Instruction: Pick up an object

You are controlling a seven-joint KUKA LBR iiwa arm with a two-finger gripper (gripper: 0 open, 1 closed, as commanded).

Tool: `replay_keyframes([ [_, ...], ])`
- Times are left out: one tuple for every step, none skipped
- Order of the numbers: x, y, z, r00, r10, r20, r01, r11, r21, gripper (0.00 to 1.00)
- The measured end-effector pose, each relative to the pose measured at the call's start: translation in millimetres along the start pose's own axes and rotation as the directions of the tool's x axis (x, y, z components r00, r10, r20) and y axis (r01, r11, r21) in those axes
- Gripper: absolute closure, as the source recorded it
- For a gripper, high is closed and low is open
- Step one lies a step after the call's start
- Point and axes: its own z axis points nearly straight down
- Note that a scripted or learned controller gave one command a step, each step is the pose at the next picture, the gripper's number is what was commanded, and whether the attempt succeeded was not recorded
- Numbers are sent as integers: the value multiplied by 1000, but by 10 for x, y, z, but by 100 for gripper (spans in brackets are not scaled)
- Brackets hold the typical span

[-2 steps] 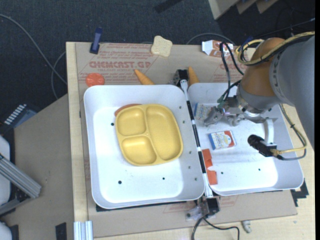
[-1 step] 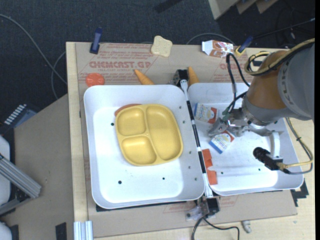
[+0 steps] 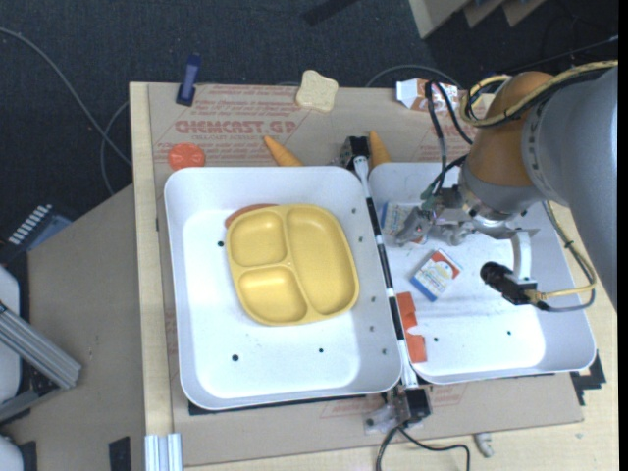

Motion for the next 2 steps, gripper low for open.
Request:
replay_keyframes([
  [-135,-228,2,1000,2,0,-2,1000,3,0],
  [-44,77,1,1000,0,0,0,1000,0,0],
])
